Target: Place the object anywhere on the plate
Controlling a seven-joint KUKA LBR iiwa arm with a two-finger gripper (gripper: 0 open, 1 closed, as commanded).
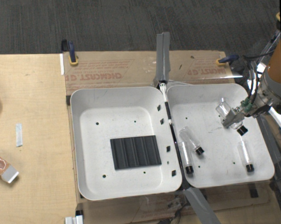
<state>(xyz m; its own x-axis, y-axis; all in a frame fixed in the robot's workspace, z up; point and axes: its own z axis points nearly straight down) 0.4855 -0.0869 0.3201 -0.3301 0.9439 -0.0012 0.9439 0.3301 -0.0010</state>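
Right bin [209, 94] — three clear tubes with black caps are lying on its floor: one [184, 153] by the divider, one [192, 142] beside it, one [245, 155] near the right wall. Left bin [84, 107] — dark ribbed plate [135, 152] is sitting centrally. Claw [229, 115] is hovering over the right bin; grip state unclear.

Open floor around the dark ribbed plate [135, 151] in the left bin [85, 135]; three clear tubes [191, 144] scattered across the right bin [209, 97].

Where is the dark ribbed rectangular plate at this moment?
The dark ribbed rectangular plate lies flat on the floor of the left white bin, slightly toward its near edge, across the central divider from the clear tubes in the right white bin.
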